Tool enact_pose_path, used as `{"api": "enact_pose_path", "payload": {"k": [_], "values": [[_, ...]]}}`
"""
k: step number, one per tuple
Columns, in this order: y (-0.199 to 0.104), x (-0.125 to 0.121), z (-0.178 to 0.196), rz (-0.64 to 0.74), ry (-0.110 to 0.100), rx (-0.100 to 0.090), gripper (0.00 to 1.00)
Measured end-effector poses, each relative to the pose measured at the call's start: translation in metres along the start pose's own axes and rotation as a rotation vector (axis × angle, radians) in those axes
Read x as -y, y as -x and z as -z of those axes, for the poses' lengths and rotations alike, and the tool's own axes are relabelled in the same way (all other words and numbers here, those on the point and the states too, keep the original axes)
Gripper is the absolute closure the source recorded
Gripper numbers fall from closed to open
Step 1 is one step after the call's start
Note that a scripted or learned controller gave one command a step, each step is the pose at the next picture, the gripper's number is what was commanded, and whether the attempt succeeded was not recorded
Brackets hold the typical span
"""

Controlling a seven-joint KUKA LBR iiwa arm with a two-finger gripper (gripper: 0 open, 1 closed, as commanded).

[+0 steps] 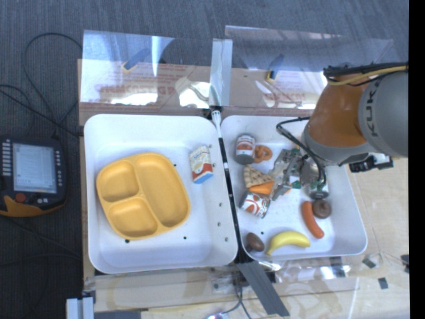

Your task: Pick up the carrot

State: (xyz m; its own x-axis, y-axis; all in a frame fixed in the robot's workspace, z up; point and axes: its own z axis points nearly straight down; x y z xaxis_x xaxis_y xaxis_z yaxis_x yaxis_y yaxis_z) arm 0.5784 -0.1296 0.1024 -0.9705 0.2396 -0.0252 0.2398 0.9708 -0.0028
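Nearest the lower edge of the view, in the right bin [345, 244]: one yellow banana [287, 240], curved and smooth, with a dark brown rounded item [254, 242] just to its left.

Gripper [284, 178]: metallic, two-finger, lowered into the middle of the right bin. Fingers point toward the orange wedge taken to be the carrot [261, 188], and the tips lie at or against its right end. Whether the claw is spread or clenched cannot be told; nothing is plainly seen between the fingers.

Arm [355, 115]: grey casing with a broad orange band above the wrist, entering from the right, bent down over the bin's back right corner; black cables loop beside the wrist.

Carrot: orange, tapered, lying flat on the bin floor between a tan waffle-patterned triangular piece [255, 175] above it and a small red-and-white can [254, 205] tipped on its side below it.

Other contents, right bin: a second can [245, 148] near the back left; a brown pretzel-like piece [263, 153] beside it; a red-orange sausage shape [311, 218]; a dark brown round piece [322, 209] touching its upper end.

Left bin [106, 258]: yellow three-compartment plate [141, 194], glossy plastic; small white carton with red and blue print [201, 163] near the divider.

Outside the bins, far left: control pendant with screen [32, 175] on grey carpet.
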Motion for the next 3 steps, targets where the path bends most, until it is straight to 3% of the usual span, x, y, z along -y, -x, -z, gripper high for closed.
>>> {"api": "enact_pose_path", "payload": {"k": [1, 2, 3], "values": [[-0.001, 0.0, -0.001, 0.0, 0.0, -0.002, 0.0], [0.017, -0.007, -0.014, -0.183, -0.003, -0.015, 0.0], [-0.003, -0.006, -0.013, -0.407, -0.027, -0.007, 0.0]]}}
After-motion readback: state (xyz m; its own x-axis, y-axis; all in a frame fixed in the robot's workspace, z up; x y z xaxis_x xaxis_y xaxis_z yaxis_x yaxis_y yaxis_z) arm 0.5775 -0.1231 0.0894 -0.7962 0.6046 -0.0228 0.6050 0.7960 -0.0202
